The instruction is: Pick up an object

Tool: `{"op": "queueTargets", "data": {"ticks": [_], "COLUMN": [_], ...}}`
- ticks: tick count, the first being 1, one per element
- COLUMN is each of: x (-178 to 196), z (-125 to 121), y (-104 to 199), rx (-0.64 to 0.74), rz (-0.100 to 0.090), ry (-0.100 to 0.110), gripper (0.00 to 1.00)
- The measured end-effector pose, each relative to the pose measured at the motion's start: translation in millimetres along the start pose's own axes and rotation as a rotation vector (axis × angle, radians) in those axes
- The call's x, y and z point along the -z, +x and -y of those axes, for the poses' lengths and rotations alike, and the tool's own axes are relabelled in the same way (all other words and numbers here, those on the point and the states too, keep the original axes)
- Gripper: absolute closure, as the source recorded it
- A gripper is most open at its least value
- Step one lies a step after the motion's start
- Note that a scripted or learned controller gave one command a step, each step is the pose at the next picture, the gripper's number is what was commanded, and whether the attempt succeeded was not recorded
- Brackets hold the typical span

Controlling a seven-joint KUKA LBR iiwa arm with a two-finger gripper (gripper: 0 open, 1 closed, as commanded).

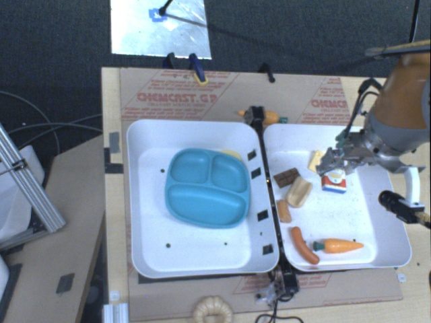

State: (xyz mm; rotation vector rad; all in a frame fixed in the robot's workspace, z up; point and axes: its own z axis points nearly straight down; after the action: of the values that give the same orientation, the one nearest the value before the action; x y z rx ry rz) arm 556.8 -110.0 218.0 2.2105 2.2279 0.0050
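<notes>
Hand (332,163) low over the right bin (387,244), just above a small red and white carton (334,183), poised as if for a grasp. Grip state impossible to tell. Loose pieces spread across that bin for easy picking: yellow wedge (314,159), brown block (286,177), tan roll (299,192), sausage (304,245), carrot (339,246). Left bin (145,180) given over to 1 blue divided plate (207,187), flat, 3 compartments. Probable target: the carton, not yet lifted.

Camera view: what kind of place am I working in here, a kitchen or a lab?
Most likely a robotics lab bench, not a kitchen: two white bins clamped onto a protective board, toy food like a plastic carrot and a blue divided plate, plus loose cables over dark carpet.
</notes>
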Motion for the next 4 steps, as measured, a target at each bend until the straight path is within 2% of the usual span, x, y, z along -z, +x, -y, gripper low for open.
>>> {"op": "queueTargets", "data": {"ticks": [1, 2, 3, 4], "x": [-4.3, 9.6, 14.8, -0.7], "z": [-38.5, -62.2, -54.4, -54.6], "y": [29.4, 57.2, 43.0, 39.5], "rx": [0.000, 0.000, -0.008, -0.008], "rz": [-0.001, -0.001, 0.001, 0.001], "ry": [0.000, 0.000, 0.002, 0.003], "gripper": [1.00, 1.00, 1.00, 1.00]}}
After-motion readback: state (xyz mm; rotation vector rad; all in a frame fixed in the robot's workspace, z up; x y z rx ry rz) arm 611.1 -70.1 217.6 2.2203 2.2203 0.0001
